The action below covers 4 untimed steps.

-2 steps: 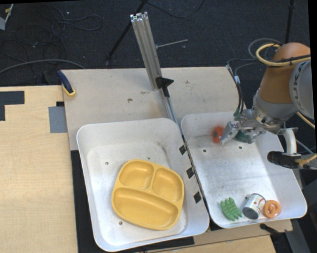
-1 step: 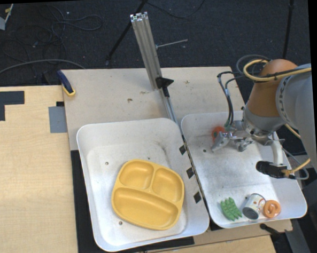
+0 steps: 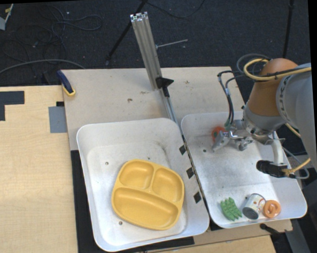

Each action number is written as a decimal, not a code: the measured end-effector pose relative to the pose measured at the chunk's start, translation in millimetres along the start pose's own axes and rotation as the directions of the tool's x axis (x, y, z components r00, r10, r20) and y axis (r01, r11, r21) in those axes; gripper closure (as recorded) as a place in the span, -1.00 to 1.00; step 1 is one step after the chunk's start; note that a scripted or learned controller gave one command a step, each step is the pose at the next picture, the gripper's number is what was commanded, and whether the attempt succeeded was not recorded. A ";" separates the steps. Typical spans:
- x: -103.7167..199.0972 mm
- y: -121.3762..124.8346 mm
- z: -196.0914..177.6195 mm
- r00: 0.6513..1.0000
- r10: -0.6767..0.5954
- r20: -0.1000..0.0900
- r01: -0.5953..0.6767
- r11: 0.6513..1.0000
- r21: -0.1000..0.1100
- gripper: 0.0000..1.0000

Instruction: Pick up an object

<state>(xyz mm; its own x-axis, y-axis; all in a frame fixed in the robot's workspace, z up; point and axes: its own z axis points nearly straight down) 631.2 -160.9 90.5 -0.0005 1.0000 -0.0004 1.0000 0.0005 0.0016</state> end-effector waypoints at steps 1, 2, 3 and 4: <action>0.7 1.6 -11.7 1.000 0.000 -0.003 0.000 1.000 -0.004 1.00; 8.5 2.8 -71.4 1.000 -0.002 0.000 0.002 1.000 -0.002 1.00; 2.8 0.1 -133.5 1.000 -0.001 0.001 0.001 1.000 -0.002 1.00; 2.8 0.3 -133.6 1.000 -0.003 0.000 0.003 1.000 0.003 1.00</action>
<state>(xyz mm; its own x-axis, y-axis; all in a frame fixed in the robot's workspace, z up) 631.3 -158.0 224.2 -0.0032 1.0000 -0.0005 1.0000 0.0032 -0.0012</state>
